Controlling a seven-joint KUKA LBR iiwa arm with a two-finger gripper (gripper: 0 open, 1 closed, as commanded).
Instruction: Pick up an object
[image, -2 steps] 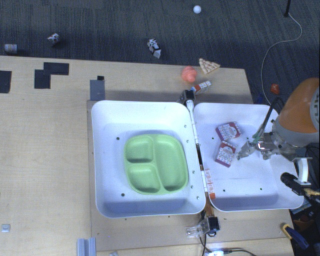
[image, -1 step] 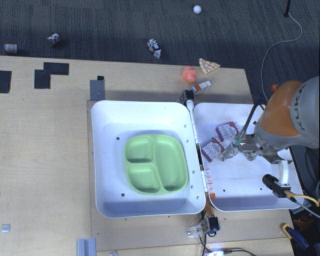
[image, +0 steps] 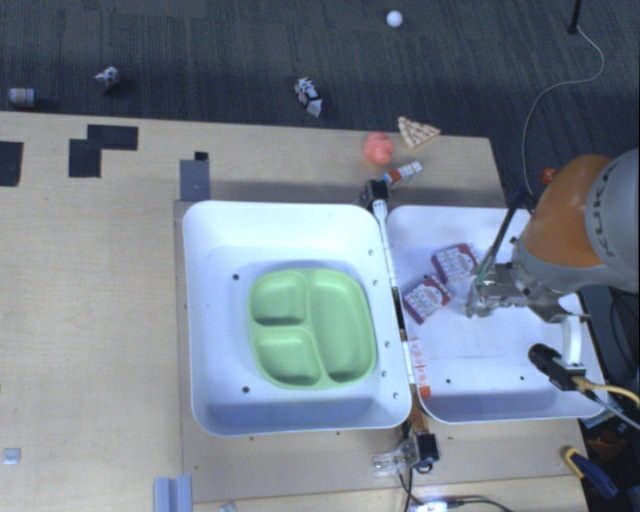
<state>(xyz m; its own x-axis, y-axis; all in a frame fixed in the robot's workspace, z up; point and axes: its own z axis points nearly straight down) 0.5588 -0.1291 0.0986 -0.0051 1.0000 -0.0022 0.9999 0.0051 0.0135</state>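
The gripper (image: 484, 300) is hovering beside two packets (image: 440, 280) near the right bin's (image: 500, 395) left wall; finger state cannot be determined. Next: descending squarely over one packet.

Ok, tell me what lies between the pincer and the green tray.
In the camera view, a red-and-white packet lies between the pincer and the green tray, then the bins' rims.

left bin (image: 215, 330): holds a green three-compartment tray (image: 310, 327)
right bin (image: 480, 385): two small red-and-white packets (image: 440, 280) near its far left
gripper (image: 482, 300): low over right bin, just right of the packets
bench beyond bins: pink ball (image: 378, 149), triangular piece (image: 418, 132)
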